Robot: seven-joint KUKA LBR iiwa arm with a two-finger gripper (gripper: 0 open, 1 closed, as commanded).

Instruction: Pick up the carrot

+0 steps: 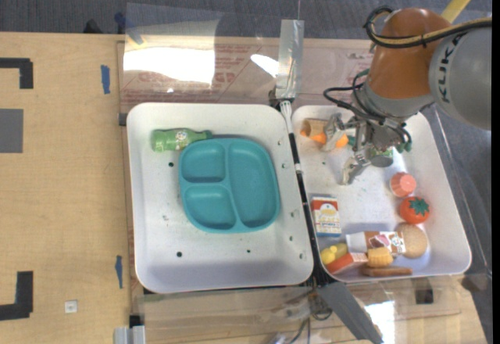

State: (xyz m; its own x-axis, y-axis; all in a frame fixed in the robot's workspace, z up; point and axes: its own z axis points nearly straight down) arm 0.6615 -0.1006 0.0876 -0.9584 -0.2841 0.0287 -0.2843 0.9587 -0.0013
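- The carrot (326, 136) lies in the right bin's (445, 202) far left corner, its long axis roughly sideways.
- The claw (361, 159) hangs just right of it, slightly nearer; how wide it stands, I cannot tell.

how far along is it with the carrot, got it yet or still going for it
Done: the arm has reached into the right bin, and the gripper hangs over its upper part. In hand: nothing visibly gripped; the carrot, a small orange piece, lies just left of the gripper on the bin floor beside a tan item. Left: closing on the carrot and lifting it clear. The teal tray and green bottle sit in the left bin.
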